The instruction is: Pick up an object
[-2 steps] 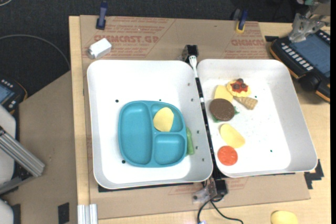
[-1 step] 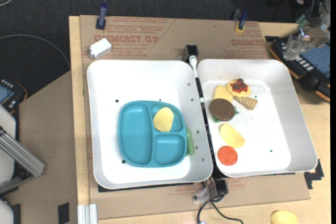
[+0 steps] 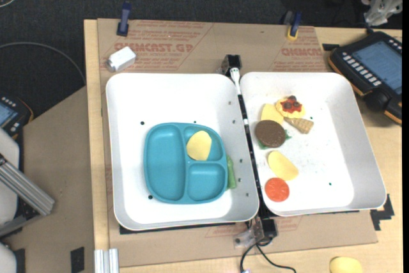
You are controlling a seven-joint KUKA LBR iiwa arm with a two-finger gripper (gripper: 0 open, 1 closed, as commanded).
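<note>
One yellow food piece [image 3: 199, 146] lies in the teal tray's [image 3: 167, 166] upper-right compartment; beside the tray, toy foods fill the right bin [image 3: 332, 156].

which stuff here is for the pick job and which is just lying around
For the job: yellow piece on teal tray; brown patty, red disc, yellow oval in right bin.
Lying about: white block, handheld pendant.

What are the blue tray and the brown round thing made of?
The blue tray looks like smooth molded plastic: even colour, rounded compartments, soft sheen. The brown round thing is probably a plastic toy burger patty, with a matte, dull surface, though the view is too small to be sure.
</note>
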